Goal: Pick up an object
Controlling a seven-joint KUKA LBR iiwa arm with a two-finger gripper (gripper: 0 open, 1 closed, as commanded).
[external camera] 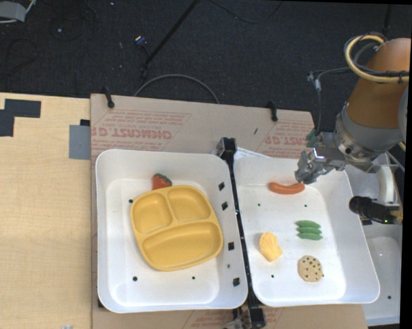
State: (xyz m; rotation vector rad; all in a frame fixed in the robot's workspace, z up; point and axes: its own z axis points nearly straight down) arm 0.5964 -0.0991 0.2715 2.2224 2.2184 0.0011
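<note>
The right bin holds an orange sausage near its far edge, a green pea pod piece, a yellow lump and a brown cookie. My gripper hangs at the bin's far right, just above and to the right of the sausage's right end. Nothing shows between its fingers. In the left bin lies a yellow divided plate, with a small red and green item at its far left corner.
A black divider runs between the two bins. Brown cardboard lies under and behind them. A black fixture stands at the right bin's right rim. Cables loop above the arm.
</note>
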